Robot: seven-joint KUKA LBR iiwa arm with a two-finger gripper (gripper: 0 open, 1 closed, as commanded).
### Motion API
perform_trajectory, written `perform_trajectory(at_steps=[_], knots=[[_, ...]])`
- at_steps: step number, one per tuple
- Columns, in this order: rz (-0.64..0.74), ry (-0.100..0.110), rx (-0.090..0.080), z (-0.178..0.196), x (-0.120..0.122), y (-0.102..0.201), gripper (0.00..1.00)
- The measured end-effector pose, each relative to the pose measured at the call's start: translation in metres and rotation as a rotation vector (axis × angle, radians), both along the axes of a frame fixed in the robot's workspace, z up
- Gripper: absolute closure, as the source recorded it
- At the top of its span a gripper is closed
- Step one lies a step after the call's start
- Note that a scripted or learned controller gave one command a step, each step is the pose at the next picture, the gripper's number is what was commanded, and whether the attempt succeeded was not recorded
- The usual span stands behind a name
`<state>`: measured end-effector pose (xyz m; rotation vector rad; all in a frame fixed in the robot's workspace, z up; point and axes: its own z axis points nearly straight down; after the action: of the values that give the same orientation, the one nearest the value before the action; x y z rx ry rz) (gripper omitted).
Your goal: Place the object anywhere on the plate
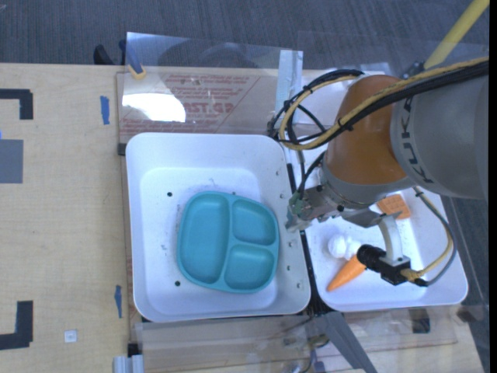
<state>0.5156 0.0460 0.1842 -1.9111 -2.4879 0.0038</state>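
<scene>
Teal plate (pixel 227 242) sits bare in the left bin (pixel 147 169). Orange carrot (pixel 346 272) lies lower right, in the right bin (pixel 454 286), ungrasped. I judge pickup pending; I must descend onto it. Grip state: cannot tell.

A matt teal plastic plate (pixel 228 242) sat in a smooth white plastic bin (pixel 147 208) on a pale wood-grain desk (pixel 58 231); a clear, glossy sheet (pixel 210 92) caught glare, and the arm (pixel 435 138) looked smooth grey and orange.

Two white bins (pixel 147 286) sit side by side on a wooden bench (pixel 62 231).
</scene>
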Motion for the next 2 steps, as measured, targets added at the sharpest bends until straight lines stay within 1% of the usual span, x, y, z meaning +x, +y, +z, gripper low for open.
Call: perform_trajectory(at_steps=[1, 2], knots=[[-0.038, -0.006, 0.002, 0.021, -0.022, 0.067, 1.00], [0.067, -0.012, 0.001, 0.107, -0.035, 0.047, 1.00]])
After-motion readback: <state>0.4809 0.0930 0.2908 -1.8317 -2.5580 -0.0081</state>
